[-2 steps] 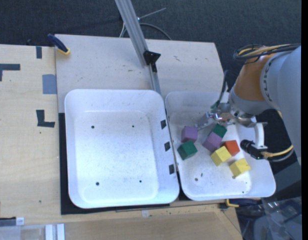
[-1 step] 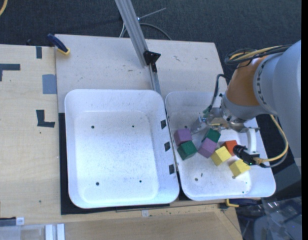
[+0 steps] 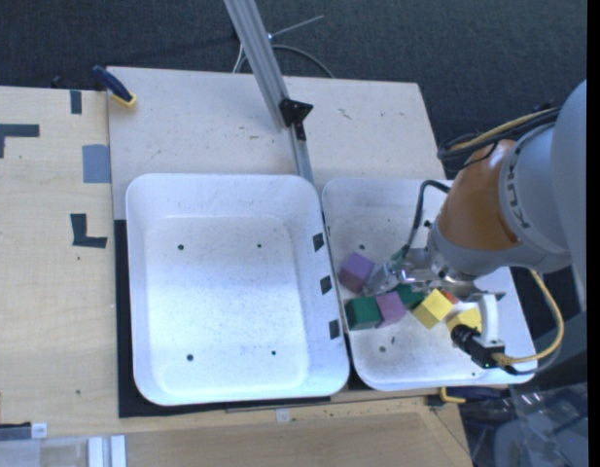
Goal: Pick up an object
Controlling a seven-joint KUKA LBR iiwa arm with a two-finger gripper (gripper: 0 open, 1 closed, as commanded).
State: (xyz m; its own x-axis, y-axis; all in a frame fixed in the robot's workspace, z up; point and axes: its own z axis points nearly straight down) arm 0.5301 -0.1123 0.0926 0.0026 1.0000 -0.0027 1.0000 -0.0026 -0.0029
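Several small blocks lie clustered in the right bin [image 3: 377, 202]. A purple block [image 3: 356, 270] sits at the left of the cluster. In front of it are a green block [image 3: 362, 311] and a second purple block [image 3: 390, 306]. A yellow block [image 3: 434, 308] lies to their right, with another yellow piece [image 3: 467, 316] beyond it. My gripper [image 3: 399, 278] is low in this bin, right over the cluster, between the far purple block and the yellow one. A small green piece [image 3: 413, 295] shows just under it. The arm's wrist hides the bin's right side.
The left bin [image 3: 222, 290] lies beside the right one, sharing a middle wall. A slanted metal post [image 3: 265, 56] runs from the top down to the bins' far edge. Cables [image 3: 533, 353] hang off the wrist over the right bin's front corner.
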